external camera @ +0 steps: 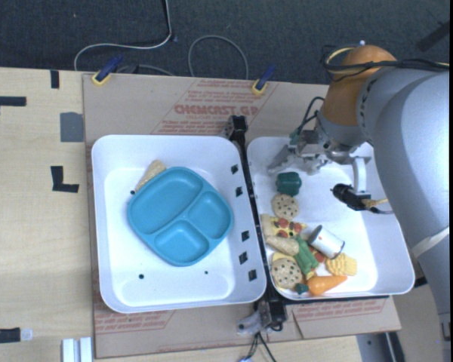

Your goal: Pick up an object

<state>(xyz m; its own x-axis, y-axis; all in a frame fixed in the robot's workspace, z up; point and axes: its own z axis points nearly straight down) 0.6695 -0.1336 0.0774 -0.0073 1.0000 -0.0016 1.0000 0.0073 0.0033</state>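
- Over the upper part of the right bin (392,274), the tool (306,157) hangs low, with the grey arm and its orange band reaching in from the right of the frame.
- Whether the tool is wide or narrow cannot be told at this angle, and nothing can be made out between its parts.
- Just below it lies a small dark green object (288,182) on the bin floor; it looks like the nearest candidate for the pick, though that is a judgement.
- Lower in the same bin sits a heap of toy food: round cookies (285,207), a white cylinder (326,241), an orange carrot (326,284) and other pieces, touching one another.
- By this layout the pick is not yet done: every item appears to rest in a bin, so grasping and lifting remain.
- At centre left, the left bin (106,202) holds a blue divided tray (181,216) with a pale object (149,175) tucked at its upper left edge.
- Both bins sit side by side on a cardboard sheet (204,104) clamped to a light wooden table (30,225).
- Along the top of the frame runs dark carpet (234,13) with a thin white cable (164,10) looping across it.
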